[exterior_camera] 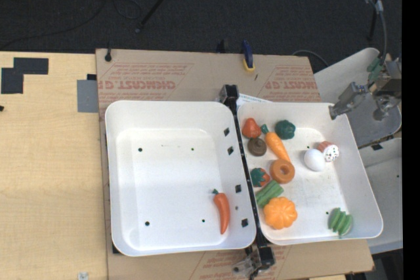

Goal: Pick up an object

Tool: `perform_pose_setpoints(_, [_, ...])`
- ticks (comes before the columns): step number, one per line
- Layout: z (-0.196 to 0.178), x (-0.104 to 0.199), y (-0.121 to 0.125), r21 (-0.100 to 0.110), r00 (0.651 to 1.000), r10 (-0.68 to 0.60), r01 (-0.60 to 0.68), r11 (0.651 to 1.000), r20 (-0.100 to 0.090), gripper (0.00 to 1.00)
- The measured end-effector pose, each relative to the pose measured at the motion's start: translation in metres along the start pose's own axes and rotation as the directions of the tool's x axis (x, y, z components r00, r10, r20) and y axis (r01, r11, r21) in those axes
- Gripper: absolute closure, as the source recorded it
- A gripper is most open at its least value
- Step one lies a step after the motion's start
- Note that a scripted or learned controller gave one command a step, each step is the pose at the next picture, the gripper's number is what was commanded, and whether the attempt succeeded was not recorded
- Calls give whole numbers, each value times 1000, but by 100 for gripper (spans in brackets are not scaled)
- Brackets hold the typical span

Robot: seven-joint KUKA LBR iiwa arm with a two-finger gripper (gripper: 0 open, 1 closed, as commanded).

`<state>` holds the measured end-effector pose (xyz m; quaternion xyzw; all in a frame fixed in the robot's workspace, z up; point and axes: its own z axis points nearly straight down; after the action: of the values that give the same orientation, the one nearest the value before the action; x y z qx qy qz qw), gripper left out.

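Observation:
The right bin (364,197) holds several toy foods: a red tomato (251,128), a brown disc (256,146), a carrot (278,146), a dark green piece (285,129), a white egg (314,159) beside a white die (331,152), an orange ring (283,172), a strawberry (260,176), a green pod (268,193), an orange pumpkin (280,213) and a green piece (340,221). In the left bin (125,174) a red chili pepper (222,212) lies near the divider. My gripper (351,100) hovers over the right bin's far right corner, apart from every object.
Both bins rest on a cardboard sheet (170,79) on a wooden bench (46,174). A black clip (229,94) joins the bins at the far side. A blue clamp (248,57) sits on the cardboard's far edge. Grey arm hardware (387,98) stands at the right.

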<state>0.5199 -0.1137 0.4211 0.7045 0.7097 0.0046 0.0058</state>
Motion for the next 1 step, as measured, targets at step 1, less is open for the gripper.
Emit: perform_pose_setpoints(1, [0, -2, -1, 17, 1000, 3, -3, 1000, 0, 100])
